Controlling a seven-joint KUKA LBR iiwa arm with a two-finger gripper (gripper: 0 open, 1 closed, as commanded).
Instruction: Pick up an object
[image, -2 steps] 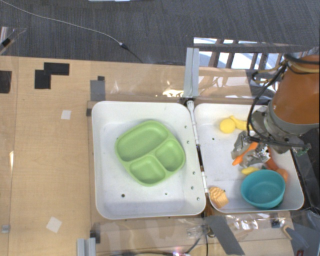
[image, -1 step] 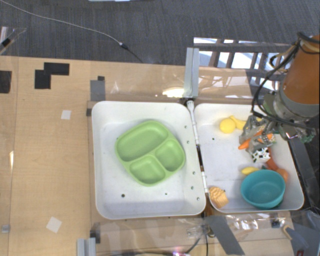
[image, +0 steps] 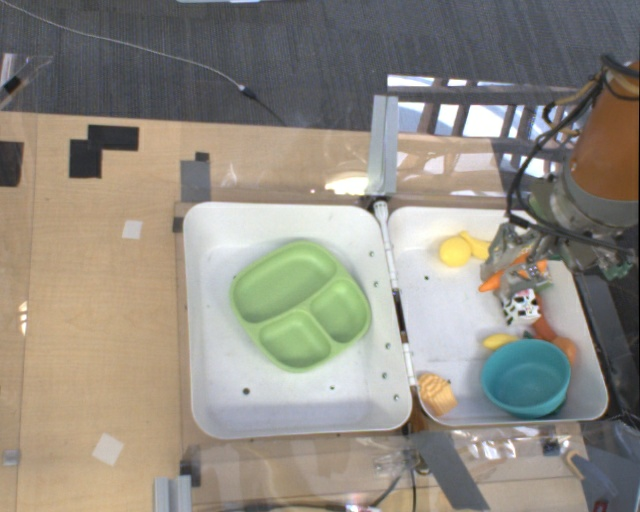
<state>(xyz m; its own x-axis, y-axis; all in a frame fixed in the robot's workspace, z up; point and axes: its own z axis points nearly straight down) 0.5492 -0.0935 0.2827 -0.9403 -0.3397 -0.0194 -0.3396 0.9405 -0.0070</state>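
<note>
Nothing lifted yet: end effector (image: 512, 262) low at right bin's (image: 420, 300) two o'clock beside orange toy (image: 489, 284); grip state impossible to tell

Bright even light, glare on bench (image: 345, 185), slightly soft focus

A wide orange band (image: 612, 150) is seen above a grey metal wrist ring (image: 590, 212), black cables (image: 540, 140) are looped alongside it, and a grey hand (image: 512, 255) is fitted below.
</note>
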